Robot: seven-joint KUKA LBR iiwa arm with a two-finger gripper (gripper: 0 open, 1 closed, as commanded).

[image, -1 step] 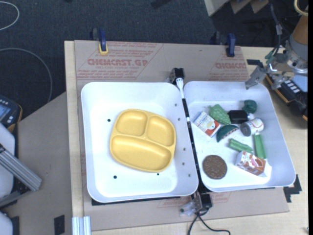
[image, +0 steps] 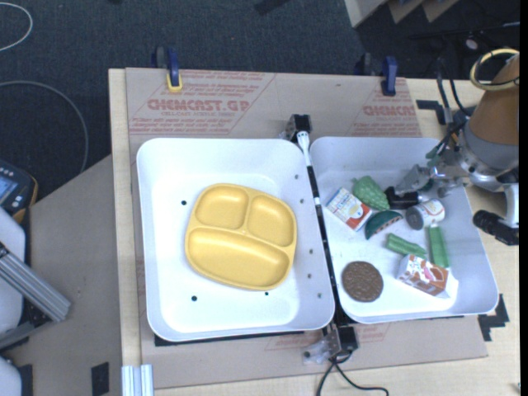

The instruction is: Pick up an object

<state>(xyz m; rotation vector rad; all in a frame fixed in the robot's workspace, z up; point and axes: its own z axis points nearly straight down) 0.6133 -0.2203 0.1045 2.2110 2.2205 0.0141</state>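
over the right bin (image: 470,299), the arm (image: 495,122) reaches low, its fingers (image: 406,195) unclear among toys.

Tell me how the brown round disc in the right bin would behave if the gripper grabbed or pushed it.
The brown disc lies flat on the right bin floor, so it probably slides rather than rolls. Its low profile likely leaves fingers little edge to catch. It looks rigid and light, though that is uncertain.

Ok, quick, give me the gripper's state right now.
Gripper: low over the right bin, at the pile of small items; open or shut cannot be told, and no item is seen held.
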